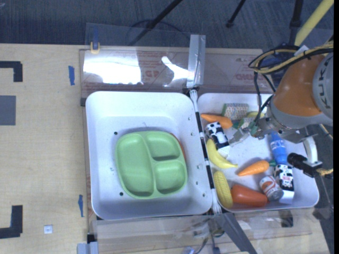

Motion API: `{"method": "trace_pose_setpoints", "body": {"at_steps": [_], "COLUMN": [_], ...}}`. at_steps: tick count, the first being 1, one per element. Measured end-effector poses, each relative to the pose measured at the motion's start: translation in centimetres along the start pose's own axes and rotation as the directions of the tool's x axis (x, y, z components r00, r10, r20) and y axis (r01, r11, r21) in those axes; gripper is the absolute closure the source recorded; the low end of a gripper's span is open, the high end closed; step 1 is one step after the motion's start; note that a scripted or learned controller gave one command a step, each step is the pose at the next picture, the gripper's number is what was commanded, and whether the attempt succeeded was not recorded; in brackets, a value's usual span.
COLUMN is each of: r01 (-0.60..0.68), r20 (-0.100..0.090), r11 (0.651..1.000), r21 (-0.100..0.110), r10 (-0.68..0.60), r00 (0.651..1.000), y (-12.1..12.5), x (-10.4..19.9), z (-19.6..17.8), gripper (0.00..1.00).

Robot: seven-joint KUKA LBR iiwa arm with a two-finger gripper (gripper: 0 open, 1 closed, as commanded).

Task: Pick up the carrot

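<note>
An orange carrot (253, 168) with a small green top lies in the right bin (312, 194), near its middle, pointing left. A second orange, carrot-like piece (217, 120) lies at the bin's back left. My gripper (241, 134) hangs low over the right bin, between the two orange pieces and about a hand's width above and left of the middle carrot. The grey arm with its orange band (301, 95) hides the bin's right back part. I see nothing held in the gripper.
The right bin also holds a banana (218, 155), corn (223, 189), a red vegetable (248, 196), a blue bottle (278, 148), a can (269, 187) and two cow-patterned cartons (215, 133) (286, 177). A green divided plate (152, 164) sits in the left bin (100, 120).
</note>
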State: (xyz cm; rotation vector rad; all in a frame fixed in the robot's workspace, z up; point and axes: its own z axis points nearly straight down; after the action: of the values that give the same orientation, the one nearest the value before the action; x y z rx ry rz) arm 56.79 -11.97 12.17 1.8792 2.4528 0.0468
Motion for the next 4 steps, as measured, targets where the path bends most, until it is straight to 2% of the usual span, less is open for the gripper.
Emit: {"method": "trace_pose_setpoints", "body": {"at_steps": [1, 2, 3, 4], "r01": [0.191, 0.387, 0.331, 0.564], "r20": [-0.030, -0.023, -0.036, -0.040], "r11": [0.980, 0.922, 0.943, 0.825], "r21": [0.047, 0.018, 0.042, 0.028], "r10": [-0.190, -0.387, -0.330, -0.563], "r00": [0.981, 0.922, 0.943, 0.825], "y": [7.8, 6.7, 10.0, 9.3], "x": [-0.3, 0.3, -0.7, -2.2], "z": [-2.1, 0.8, -6.4, 0.5], "gripper": [0.00, 0.00, 0.00, 0.00]}}
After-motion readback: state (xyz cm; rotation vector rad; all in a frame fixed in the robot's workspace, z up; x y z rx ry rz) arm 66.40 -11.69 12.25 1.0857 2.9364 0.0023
